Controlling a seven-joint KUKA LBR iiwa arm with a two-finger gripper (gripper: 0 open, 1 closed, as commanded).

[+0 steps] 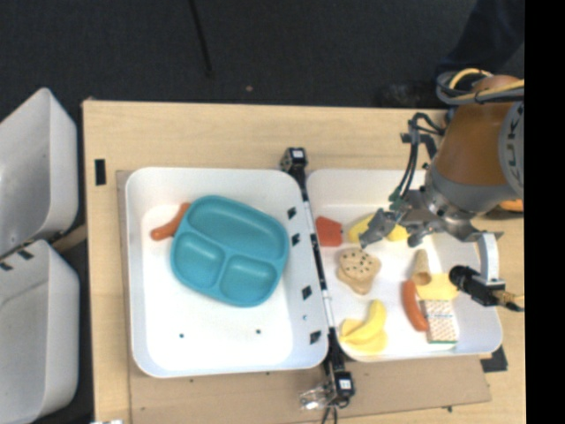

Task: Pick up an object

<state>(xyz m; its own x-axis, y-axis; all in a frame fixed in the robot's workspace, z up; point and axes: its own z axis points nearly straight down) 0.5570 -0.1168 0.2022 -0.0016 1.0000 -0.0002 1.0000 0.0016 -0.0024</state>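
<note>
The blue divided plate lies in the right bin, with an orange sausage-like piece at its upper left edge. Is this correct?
Not quite. The blue divided plate lies in the left bin, not the right one. The camera view shows it there, with the orange sausage-like piece at its upper left edge, as you said. The right bin holds the small food-shaped items.

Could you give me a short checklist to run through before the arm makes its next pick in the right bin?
1. Gripper over the right bin: ok, low by the yellow piece.
2. Object between the fingers: cannot tell.
3. Nearby target free of neighbours: not ok; the yellow piece sits partly under the gripper, the orange block is close.
4. Cookie lying apart, graspable: ok.
5. Banana away from the wall: not ok, it lies at the bin's near corner.
6. Left bin's teal divided plate out of the way: ok.
</note>
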